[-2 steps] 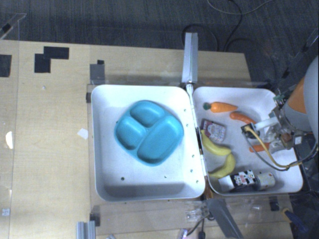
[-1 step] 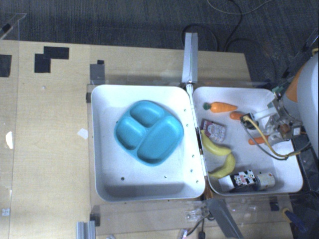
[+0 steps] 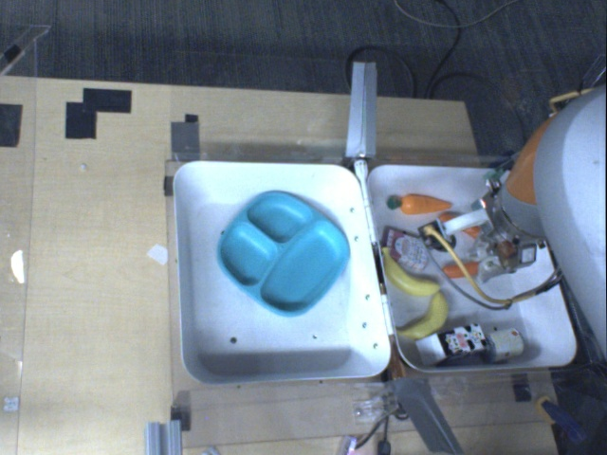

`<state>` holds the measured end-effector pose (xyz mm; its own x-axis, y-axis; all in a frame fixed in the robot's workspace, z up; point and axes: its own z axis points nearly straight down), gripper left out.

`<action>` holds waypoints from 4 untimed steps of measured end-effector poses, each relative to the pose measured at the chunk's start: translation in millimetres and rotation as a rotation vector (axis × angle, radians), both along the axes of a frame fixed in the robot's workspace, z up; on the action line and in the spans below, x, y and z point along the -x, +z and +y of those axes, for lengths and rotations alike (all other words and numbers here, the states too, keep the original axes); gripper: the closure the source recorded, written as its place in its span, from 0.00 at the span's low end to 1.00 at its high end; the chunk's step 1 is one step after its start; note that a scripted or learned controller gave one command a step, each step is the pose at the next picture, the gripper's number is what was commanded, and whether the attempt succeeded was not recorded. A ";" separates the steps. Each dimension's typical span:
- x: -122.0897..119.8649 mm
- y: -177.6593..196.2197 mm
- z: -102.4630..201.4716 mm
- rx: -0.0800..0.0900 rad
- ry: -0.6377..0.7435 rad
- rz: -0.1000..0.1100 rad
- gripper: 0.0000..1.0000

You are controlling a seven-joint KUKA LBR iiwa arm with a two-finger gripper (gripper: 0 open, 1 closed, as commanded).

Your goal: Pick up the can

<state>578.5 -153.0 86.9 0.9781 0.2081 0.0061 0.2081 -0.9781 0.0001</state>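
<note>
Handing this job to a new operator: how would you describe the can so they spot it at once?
Look in the right-hand bin, the one with the loose items rather than the blue divided plate. Against its left wall, just above the banana and below the carrot, lies the can. It has a dark red-and-white label; its neighbours are plain yellow and orange.

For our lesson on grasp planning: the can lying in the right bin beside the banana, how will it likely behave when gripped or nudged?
The can lies on its side, so a nudge would probably roll it, though the banana touching it may block that. Its rounded wall looks smooth, so it could slip between fingers. It looks rigid and probably won't crush easily.
</note>
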 end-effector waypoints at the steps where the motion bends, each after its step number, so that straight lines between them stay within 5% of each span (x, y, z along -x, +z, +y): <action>1: 33.1 135.5 111.6 0.000 0.044 0.001 1.00; 2: 1.9 183.4 128.2 0.003 0.369 0.001 1.00; 3: 0.8 193.6 129.2 0.004 0.375 -0.001 1.00; 4: -30.5 179.1 175.9 0.002 0.272 0.003 1.00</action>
